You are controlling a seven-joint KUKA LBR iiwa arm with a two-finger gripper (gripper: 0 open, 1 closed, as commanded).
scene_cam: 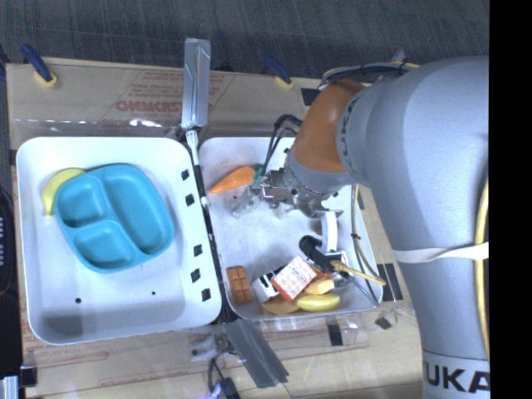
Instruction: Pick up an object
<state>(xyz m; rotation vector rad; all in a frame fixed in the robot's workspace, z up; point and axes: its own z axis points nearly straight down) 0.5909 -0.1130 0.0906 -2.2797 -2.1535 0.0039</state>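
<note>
An orange carrot (232,179) lies in the upper left part of the right bin (249,264), pointing toward the divider. My gripper (254,196) hangs low in that bin, just below and to the right of the carrot, close to it or touching it. The grey arm with its orange band (322,135) reaches in from the right and hides the bin's upper right part. Nothing is visibly lifted off the bin floor.
Along the right bin's front edge lie a brown waffle-like block (238,285), a red-and-white box (293,278), a yellow banana (317,302) and a small orange piece (319,287). The left bin (116,302) holds a blue divided plate (114,214) over a yellow item (56,184).
</note>
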